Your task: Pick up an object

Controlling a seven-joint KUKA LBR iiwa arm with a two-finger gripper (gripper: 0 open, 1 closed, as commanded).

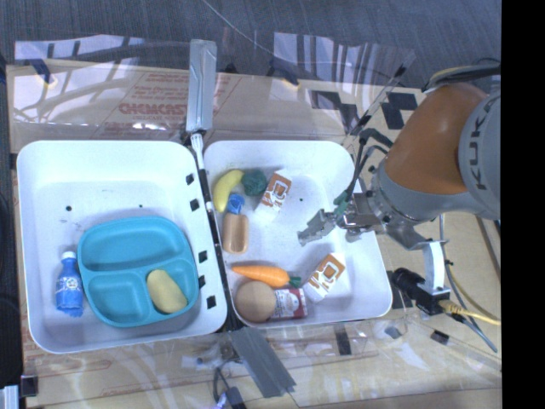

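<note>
My gripper [317, 226] hangs over the right bin [366, 267], right of its middle, with its fingers slightly spread and nothing between them. Just below it lies a white and orange carton [325, 275]. A second carton [274, 191] lies to its upper left, beside a dark green lump [254, 181] and a yellow banana [226, 187]. A small blue item [235, 204] sits above a hot dog bun [235, 233]. An orange carrot [261, 273], a tan round ball [253, 302] and a red-labelled packet [289, 303] lie along the bin's front.
The left bin [43, 177] holds a teal divided tray [128, 271] with a yellow potato-like piece [167, 290] in its lower right compartment. A blue bottle [70, 285] lies left of the tray. A clamp strip [201, 88] stands at the back between the bins.
</note>
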